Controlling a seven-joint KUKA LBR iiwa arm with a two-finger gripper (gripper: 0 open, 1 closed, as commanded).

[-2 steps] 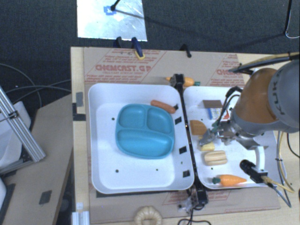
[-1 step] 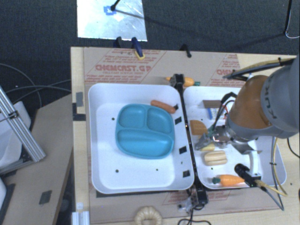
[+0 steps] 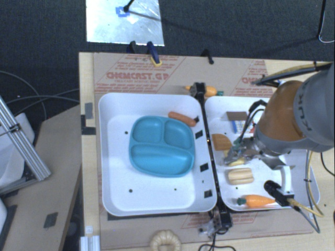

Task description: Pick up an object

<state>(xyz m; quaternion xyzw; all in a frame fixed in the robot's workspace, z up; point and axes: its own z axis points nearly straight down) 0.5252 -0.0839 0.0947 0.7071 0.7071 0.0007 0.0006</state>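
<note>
Likely target: pale tan bun-shaped toy bread (image 3: 240, 176), lying in the right white bin (image 3: 298, 200) near its front edge, just beside the divider. It looks light, stiff and smooth, a bit slippery, so best pinched across its short width at the middle. An orange toy carrot (image 3: 256, 201) lies nearer the front edge. The gripper (image 3: 236, 155) is low over the bin just behind the bread, wrist bent down from the right; open or closed, cannot tell.
</note>
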